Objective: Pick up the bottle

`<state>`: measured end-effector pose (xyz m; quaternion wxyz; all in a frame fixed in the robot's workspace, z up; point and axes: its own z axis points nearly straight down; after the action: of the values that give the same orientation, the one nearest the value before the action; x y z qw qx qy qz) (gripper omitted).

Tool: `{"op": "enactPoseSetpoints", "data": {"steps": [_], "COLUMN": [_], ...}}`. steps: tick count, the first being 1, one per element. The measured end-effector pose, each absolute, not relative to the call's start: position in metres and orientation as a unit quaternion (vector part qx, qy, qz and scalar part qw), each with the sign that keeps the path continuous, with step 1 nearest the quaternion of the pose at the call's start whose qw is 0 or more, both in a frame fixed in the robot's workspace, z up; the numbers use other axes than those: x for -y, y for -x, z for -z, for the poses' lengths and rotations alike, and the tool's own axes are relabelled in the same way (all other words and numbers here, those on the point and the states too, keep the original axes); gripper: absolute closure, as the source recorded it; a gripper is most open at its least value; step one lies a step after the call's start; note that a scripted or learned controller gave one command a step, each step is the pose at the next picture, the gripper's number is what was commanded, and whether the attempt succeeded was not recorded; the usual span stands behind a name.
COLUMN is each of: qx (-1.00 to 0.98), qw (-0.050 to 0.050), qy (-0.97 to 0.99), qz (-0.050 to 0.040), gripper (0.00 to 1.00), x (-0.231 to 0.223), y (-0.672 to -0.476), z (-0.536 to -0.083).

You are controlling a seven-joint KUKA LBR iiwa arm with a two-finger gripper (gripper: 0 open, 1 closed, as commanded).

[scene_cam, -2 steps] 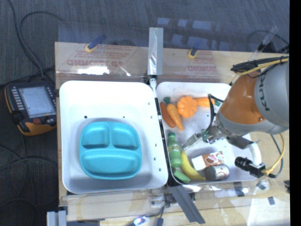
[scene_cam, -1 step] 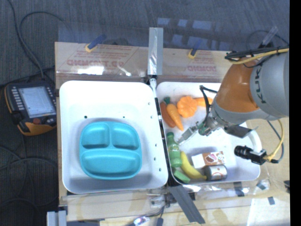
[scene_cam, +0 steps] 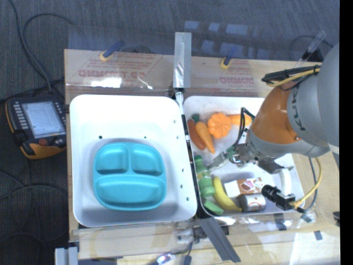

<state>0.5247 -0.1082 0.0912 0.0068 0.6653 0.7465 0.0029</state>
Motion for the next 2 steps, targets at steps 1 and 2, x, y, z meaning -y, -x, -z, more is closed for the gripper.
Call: {"op": "enactPoseSetpoints", "data": {"steps": [1, 2], "qx": [-0.608, -0.610], "qw": [0.007, 0.011], "qy": [-0.794, -0.792], "qz": [-0.0073, -0.0069], "gripper": [0.00, 0.00], "x": [0.1011, 0.0992], "y": [-0.5007, -0.4912], "z": [-0.0910, -0.0914]}}
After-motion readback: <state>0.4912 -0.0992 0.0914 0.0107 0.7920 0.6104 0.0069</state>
